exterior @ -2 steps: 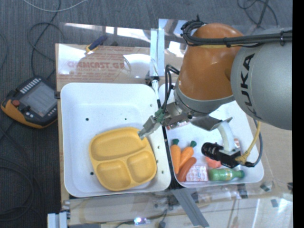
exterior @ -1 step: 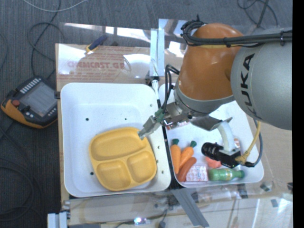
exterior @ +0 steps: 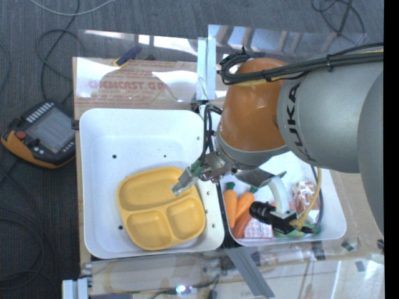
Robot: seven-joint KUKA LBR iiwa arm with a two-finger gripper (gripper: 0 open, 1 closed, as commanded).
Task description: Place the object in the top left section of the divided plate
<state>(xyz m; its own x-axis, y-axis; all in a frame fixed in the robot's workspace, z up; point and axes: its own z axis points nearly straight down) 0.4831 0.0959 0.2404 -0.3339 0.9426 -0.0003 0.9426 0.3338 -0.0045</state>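
End effector hovered over the plate's upper-right rim in the left bin — its grip state could not be told.

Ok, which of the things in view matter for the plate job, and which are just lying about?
For the job:
- yellow divided plate in the left bin
- pincer over the plate's upper right part; I cannot tell whether it holds anything

Lying about:
- carrots and red-and-white packet in the right bin
- control pendant on the floor
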